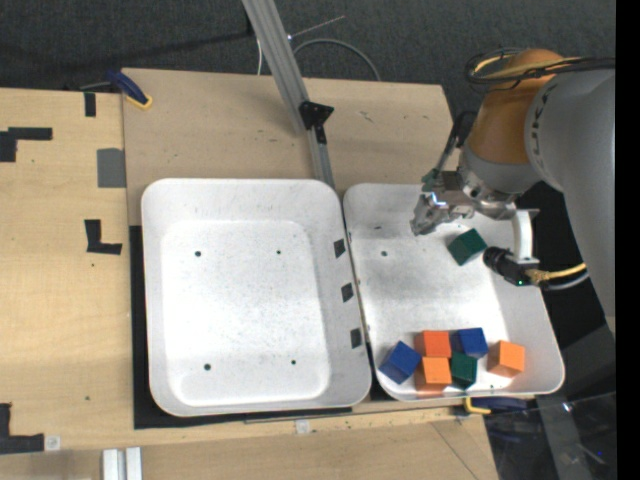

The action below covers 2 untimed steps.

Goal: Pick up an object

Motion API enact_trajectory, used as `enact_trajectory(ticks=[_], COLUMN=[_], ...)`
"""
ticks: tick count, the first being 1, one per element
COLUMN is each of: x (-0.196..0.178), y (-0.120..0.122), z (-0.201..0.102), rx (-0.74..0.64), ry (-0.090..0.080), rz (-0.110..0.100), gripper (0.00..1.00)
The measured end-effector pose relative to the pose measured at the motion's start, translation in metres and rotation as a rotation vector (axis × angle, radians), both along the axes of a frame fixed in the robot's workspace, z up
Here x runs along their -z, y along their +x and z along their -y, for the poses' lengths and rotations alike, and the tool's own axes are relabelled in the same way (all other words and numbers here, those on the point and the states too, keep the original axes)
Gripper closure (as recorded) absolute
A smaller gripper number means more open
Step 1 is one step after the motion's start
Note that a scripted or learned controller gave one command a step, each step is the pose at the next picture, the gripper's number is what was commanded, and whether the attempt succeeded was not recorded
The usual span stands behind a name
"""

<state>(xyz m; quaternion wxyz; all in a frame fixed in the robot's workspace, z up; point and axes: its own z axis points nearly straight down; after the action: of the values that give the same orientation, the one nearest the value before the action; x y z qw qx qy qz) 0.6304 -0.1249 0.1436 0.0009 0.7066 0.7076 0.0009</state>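
Over the far edge of the right bin (375, 268), the gripper (432, 211) hangs just above the white floor, with the arm (530, 128) entering from the right side and bending down toward the bench (200, 128). How far the tool is open cannot be told at this slant, and nothing is seen in its grasp. A dark green block (465, 246) lies tilted just beside the gripper, toward the bin's right edge, apart from it. The other blocks sit clustered along the bin's near edge: a blue block (400, 360) toward the near-left corner, two orange blocks (435, 358) stacked in view one behind the other, a second blue block (471, 341), a small green block (463, 368), and a lone orange block (508, 357) toward the near-right corner. The left bin (240, 288) shows bare floor.

The step in hand appears to be the approach to a grasp. The nearest candidate is the dark green block; to take it cleanly, the tool should centre over the block, turn to match its tilted faces, and descend fully before closing. The clustered blocks offer less finger clearance and are likelier to be nudged aside.
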Motion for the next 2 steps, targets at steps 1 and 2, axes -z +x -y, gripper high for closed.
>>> enact_trajectory(ticks=[1,2], x=[-0.064,-0.103], y=[0.000,0.001], z=[-0.002,-0.003], rx=[0.000,0.000], ry=[-0.001,0.000], rz=[0.003,0.001], gripper=[1.00,1.00])
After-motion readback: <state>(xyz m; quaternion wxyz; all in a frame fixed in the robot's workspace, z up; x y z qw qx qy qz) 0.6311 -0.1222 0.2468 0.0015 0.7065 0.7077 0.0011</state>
